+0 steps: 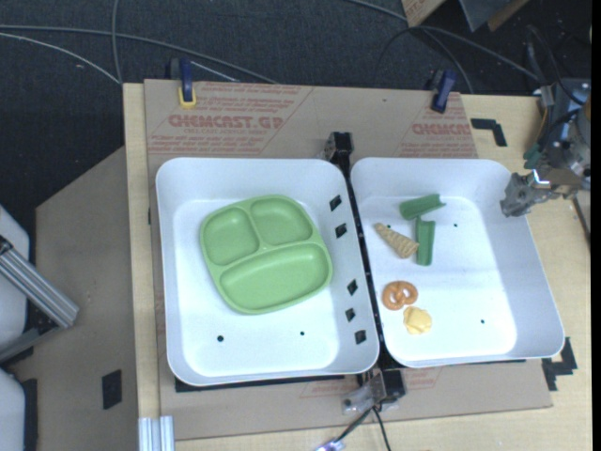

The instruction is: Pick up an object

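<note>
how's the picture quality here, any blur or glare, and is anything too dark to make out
Camera view: the bins are evenly lit, with mild glare on the right bin and soft shadows under the green plate; the small food pieces look slightly soft; the end effector at the right edge is blurry; the dark floor hides detail.

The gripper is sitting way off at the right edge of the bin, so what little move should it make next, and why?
Probably a short slide toward the view's left, over the right bin. The gripper sits at that bin's right rim with nothing between its fingers, while the green pieces, cone, pretzel and yellow piece all lie near the bin's left side.
</note>
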Motion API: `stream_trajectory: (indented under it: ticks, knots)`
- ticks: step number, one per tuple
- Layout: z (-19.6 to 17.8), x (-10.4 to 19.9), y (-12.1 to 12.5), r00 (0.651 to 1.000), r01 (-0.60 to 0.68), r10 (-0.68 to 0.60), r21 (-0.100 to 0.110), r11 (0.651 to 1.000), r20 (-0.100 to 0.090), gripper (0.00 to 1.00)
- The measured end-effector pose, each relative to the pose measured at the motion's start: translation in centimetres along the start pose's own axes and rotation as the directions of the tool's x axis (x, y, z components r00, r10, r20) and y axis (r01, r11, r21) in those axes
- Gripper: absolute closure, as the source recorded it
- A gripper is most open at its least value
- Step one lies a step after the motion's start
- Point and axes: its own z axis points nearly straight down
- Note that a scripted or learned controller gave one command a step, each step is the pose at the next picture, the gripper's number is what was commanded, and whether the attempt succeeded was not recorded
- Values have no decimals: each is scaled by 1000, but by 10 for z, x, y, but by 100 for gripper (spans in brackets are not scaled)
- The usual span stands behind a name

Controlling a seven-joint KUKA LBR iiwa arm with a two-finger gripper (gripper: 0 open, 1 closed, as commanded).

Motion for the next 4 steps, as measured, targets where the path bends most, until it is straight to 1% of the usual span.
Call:
stream_trajectory:
  ticks: [1,2,3,4]
  knots:
    - [6,53,0,1000,4,-4,7,1000,-4,100]
    - [8,113,5,1000,6,-6,7,1000,-5,100]
    - [23,171,16,1000,5,-5,9,1000,-4,100]
    - [29,215,36,1000,4,-4,4,1000,-3,100]
